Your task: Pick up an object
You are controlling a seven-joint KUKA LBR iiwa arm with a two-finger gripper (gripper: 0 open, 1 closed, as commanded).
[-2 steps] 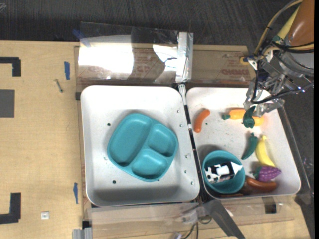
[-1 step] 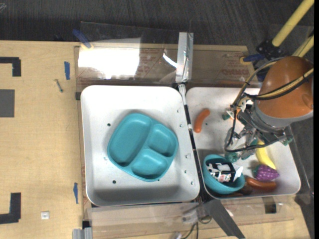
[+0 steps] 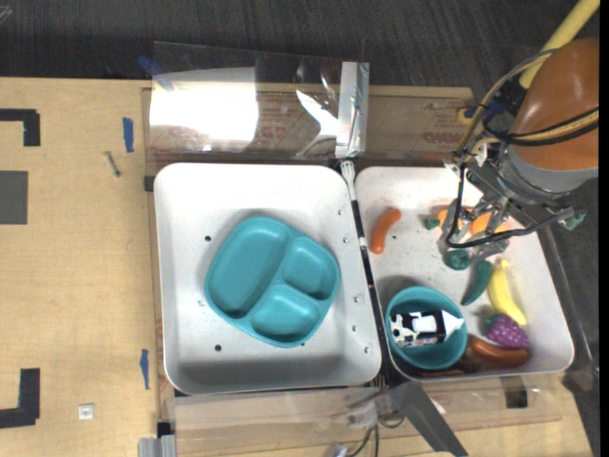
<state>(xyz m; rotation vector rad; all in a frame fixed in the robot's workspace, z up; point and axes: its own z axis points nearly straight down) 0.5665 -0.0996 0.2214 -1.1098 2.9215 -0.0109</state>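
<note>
1. Closest to the camera: teal bowl (image 3: 426, 328) at the right bin's (image 3: 557, 350) front edge, with a black-and-white toy (image 3: 419, 327) sitting in it.
2. Right of the bowl: purple grapes (image 3: 507, 331), a banana (image 3: 504, 291), and a green veggie (image 3: 478, 281).
3. Up and left of the bowl lies an orange carrot (image 3: 383, 229).
4. Behind the bowl, the hand (image 3: 468, 246) hangs over something orange (image 3: 481, 223); can't tell if it's spread or pinching.
5. Left of the bowl, a teal divided plate (image 3: 272, 278) sits in the left bin (image 3: 181, 198).

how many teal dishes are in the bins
2: a divided plate in the left bin, and a bowl at the right bin's front. The arm may hide more.
</note>
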